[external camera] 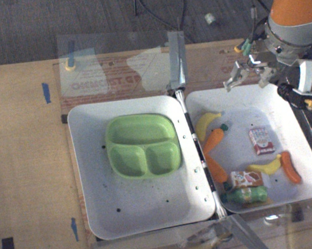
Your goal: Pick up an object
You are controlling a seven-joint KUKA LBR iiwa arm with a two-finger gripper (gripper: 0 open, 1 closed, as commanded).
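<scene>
Carrot (214, 139) + bananas (206, 123) in right bin (305, 130); tray (143, 146) in left bin (94, 175).

Wooden bench (27, 183) bears two white bins (98, 208) side by side.

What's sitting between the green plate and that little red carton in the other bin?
In the camera view, between the green plate and the red carton lie the bins' adjoining rims, then a banana and a carrot.

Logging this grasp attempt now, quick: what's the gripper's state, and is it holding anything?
Two-finger gripper: open, holding nothing, poised above the far rim of the right-hand shallow white bin.
</scene>
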